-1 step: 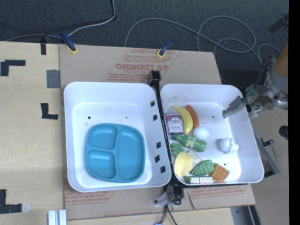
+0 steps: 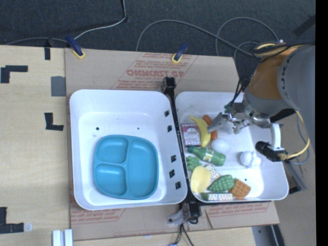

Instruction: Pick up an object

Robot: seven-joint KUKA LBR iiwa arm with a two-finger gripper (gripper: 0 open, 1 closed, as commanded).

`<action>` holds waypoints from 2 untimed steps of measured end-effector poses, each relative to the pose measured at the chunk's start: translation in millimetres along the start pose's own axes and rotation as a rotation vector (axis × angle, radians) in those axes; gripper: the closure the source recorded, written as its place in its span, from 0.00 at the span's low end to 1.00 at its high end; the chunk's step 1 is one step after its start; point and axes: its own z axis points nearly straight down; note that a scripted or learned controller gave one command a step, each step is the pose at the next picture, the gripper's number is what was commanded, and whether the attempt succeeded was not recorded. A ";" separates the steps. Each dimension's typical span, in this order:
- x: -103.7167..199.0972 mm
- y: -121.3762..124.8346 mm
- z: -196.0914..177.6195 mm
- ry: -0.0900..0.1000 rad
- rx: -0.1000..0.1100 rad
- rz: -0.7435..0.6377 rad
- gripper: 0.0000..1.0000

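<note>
Waffle [image 2: 240, 189] and green toy [image 2: 221, 183] lie at the right bin's [image 2: 274, 186] near edge. Banana [image 2: 201, 130] lies mid-bin, long axis slanting toward the far-left corner. Tool [image 2: 221, 120] is reached in low from the right beside it, arm bent; finger state cannot be told.

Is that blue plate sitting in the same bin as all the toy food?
No. The blue divided plate lies alone in the left bin, while the toy food, such as the banana, is in the right bin.

Tray [image 2: 126, 166] in left bin [image 2: 82, 106]; toys [image 2: 207, 155] right.
</note>
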 end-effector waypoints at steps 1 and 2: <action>56.8 29.8 20.1 -0.001 -0.008 0.000 0.00; 52.1 32.7 4.9 -0.009 -0.021 0.003 1.00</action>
